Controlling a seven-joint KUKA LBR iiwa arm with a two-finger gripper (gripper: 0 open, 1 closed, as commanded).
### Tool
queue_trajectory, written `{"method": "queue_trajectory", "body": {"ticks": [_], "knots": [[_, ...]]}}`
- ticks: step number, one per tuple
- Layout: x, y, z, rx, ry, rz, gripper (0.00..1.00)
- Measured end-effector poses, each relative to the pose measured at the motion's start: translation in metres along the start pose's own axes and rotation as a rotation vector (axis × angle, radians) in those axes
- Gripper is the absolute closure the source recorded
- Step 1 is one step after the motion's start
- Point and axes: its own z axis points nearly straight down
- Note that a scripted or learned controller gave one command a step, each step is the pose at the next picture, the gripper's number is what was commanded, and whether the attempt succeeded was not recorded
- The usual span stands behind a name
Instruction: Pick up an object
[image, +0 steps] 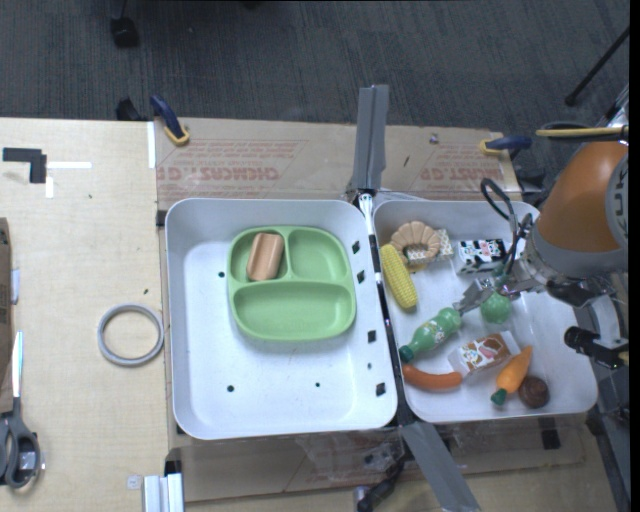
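Note:
My gripper (478, 296) reaches in from the right and hangs low over the middle of the right bin (570, 330). A small round green object (496, 309) lies right beside and partly under it. Just to the lower left lies a green bottle (431, 335). I cannot make out anything held. Around them lie a corn cob (398, 275), a tan woven piece (420, 242), a black-and-white carton (480, 253), a snack packet (483, 353), a carrot (512, 371), a brown ball (534, 391) and an orange-red sausage (434, 377).
The left bin (200, 350) holds a green divided plate (292, 310) with a tan bread roll (264, 256) in its top-left compartment. A tape ring (130, 333) and scissors (18, 440) lie on the bench to the left. The arm's orange band (588, 200) rises at the right.

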Motion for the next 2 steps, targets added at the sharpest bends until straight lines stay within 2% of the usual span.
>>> {"method": "queue_trajectory", "body": {"ticks": [1,2], "knots": [[-0.004,-0.040,0.000,0.000,0.000,-0.243,0.00],[-0.054,0.011,-0.030,-0.004,-0.004,-0.520,0.00]]}}
